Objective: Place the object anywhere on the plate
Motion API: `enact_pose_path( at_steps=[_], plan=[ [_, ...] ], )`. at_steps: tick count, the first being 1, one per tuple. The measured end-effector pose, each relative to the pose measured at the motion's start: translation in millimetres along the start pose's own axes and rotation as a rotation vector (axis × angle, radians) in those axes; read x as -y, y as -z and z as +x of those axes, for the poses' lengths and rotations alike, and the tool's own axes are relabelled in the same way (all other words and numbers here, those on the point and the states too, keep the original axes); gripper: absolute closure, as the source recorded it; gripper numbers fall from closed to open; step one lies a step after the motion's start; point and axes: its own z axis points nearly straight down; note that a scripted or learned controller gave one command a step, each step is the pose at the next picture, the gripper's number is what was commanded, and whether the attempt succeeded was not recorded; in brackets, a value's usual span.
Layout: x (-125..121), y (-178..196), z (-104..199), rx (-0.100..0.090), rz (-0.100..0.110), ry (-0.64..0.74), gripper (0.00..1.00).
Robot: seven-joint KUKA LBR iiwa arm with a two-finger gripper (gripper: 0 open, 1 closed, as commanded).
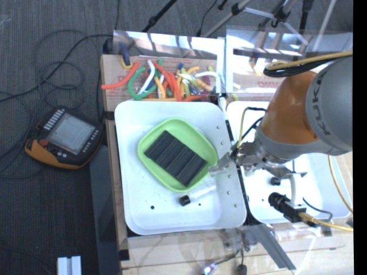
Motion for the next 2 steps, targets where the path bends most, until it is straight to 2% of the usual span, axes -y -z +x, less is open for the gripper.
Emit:
enact_pose_path(
  at_steps=[1,2],
  plan=[
    [0.0,8.1,0.0,0.000,0.003,-0.001,1.00],
    [0.0,8.1,-0.2,0.000,0.003,-0.001,0.00]
  ],
)
